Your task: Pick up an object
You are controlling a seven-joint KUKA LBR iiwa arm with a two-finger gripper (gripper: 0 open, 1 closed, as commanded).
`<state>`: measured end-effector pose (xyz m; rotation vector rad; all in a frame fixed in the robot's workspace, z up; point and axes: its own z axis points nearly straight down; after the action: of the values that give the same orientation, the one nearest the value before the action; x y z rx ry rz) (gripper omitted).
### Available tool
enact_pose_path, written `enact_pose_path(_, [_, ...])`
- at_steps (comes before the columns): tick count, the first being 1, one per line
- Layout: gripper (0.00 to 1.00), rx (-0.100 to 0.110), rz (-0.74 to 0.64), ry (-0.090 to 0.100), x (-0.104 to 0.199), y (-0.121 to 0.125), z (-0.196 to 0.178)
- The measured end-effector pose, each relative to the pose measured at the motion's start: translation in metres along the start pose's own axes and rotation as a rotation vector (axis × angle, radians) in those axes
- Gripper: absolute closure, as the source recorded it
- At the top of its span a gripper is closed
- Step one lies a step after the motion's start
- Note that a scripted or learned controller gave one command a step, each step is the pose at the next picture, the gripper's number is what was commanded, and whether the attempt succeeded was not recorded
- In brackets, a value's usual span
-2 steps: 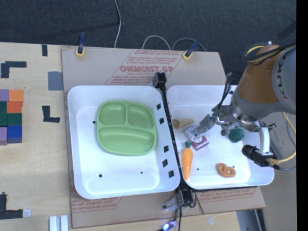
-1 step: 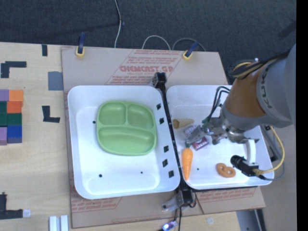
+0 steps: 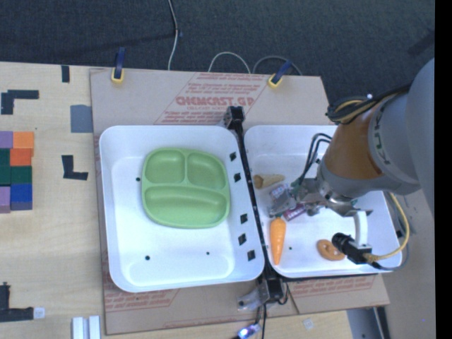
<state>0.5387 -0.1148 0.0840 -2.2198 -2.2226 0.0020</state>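
Grey and bulky, the robot arm (image 3: 395, 147) fills the right side of the view, its orange band (image 3: 349, 150) sitting just above the wrist as it leans down into the right bin (image 3: 311, 136). Its hand (image 3: 293, 202) is low over the middle of that bin, among a small cluster of grey and pinkish pieces (image 3: 282, 198); whether it is open, closed or gripping anything cannot be told from this angle.

An orange carrot (image 3: 277, 239) lies just below the hand, near the bin's left wall, pointing toward the front edge. To its right, a small brown round item (image 3: 329, 249) rests close to the front rim, beside a black fitting on the arm's cabling. A pale tan piece (image 3: 269, 181) lies above the hand, near the divider between the bins.

The left bin (image 3: 120, 260) holds a green divided plate (image 3: 186, 188) with three compartments, set toward its upper half. Both bins sit on a brown cardboard sheet (image 3: 205, 97) clipped at its far edge, on the wooden worktop (image 3: 42, 260). Coloured blocks (image 3: 15, 169) are stacked at the far left edge of the worktop, well apart from the bins.
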Motion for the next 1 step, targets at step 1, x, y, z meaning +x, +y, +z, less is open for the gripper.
enact_pose_path(1, [1.0, -0.001, 0.0, -0.002, -0.001, 0.0003, -0.0113])
